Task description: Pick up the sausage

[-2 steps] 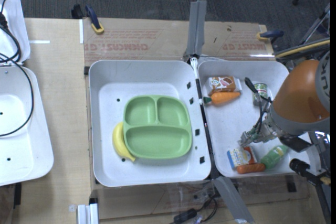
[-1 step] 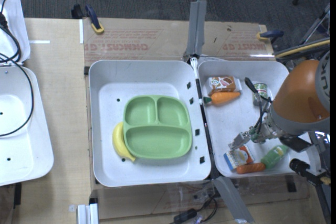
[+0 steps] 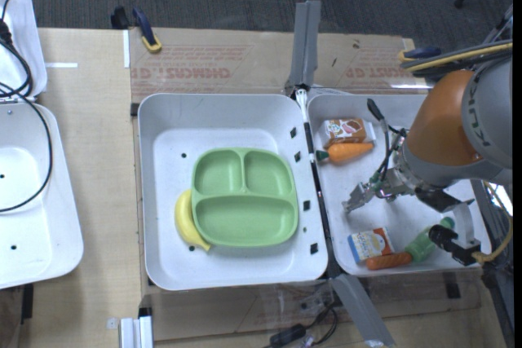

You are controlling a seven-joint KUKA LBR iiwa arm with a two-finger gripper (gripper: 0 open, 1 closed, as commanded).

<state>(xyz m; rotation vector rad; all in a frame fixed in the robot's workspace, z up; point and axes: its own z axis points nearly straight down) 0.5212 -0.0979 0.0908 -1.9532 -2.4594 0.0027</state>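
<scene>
Gripper: two-finger gripper (image 3: 356,200) on the grey arm with the orange band (image 3: 444,130), hanging low over the bare middle of the right shallow white bin (image 3: 351,175), tips pointing toward that bin's left wall.
Grip state: cannot tell from this view whether it is open or closed.
Sausage: short reddish-orange sausage (image 3: 390,261), lying flat by the right bin's near wall; in the view it is below the gripper and a little to its right, near it but apart.
Small carton: white and blue printed carton (image 3: 369,242), between the gripper and the sausage, touching or just beside the sausage's upper edge.
Bottle: green plastic bottle (image 3: 422,244), just beside the sausage's right end, below and right of the gripper.
Carrot: orange carrot with a green tip (image 3: 351,151), lying crosswise above the gripper, near it but apart.
Upper carton: white and orange printed carton (image 3: 343,129), just beyond the carrot, farther from the gripper.
Left bin: shallow white bin (image 3: 163,175), left of the gripper, well apart.
Plate: pale green three-part plastic plate (image 3: 245,196), in the middle of the left bin.
Banana: yellow banana (image 3: 188,224), against the plate's left edge, the thing farthest from the gripper.
</scene>
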